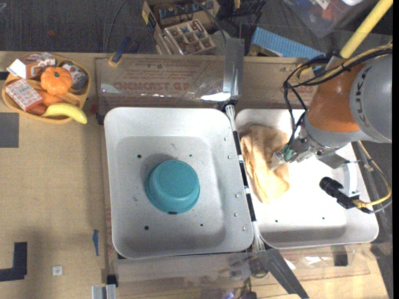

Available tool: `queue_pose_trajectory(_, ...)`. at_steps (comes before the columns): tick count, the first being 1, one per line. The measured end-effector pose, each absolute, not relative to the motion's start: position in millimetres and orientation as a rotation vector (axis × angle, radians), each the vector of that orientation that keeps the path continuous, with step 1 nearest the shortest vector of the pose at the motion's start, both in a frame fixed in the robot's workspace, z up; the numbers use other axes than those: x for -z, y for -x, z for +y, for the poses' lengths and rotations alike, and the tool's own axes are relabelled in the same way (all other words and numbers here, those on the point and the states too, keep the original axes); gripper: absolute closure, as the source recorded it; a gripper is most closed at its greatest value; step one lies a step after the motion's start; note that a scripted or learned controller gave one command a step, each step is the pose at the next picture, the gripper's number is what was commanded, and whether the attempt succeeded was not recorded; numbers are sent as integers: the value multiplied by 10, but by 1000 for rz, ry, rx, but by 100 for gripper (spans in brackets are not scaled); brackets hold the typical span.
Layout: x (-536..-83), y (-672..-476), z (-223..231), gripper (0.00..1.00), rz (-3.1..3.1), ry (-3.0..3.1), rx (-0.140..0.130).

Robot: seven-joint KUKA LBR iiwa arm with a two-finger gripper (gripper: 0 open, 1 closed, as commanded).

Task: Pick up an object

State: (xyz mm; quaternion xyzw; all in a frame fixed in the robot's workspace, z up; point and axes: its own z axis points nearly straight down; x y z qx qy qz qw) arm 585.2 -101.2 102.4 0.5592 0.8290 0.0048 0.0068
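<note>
One arm (349,104) reaches down into right bin (324,229) — hand (280,159) at tan cloth (265,161) | grip: cannot tell

A fruit basket (45,87) sits on the bench (50,192), left of the bins.

A teal bowl (173,186) sits upside down mid-left bin (124,129); the gripper (278,157) touches a tan cloth (262,161) by the right bin's (324,229) left wall.

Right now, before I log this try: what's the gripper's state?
Gripper: down at the tan cloth in the right bin; open or shut cannot be told.
</note>
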Motion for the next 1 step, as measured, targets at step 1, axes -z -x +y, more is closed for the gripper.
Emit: queue_pose_trajectory(1,-1858,-6206,-428,100,2831,-1352,-1)
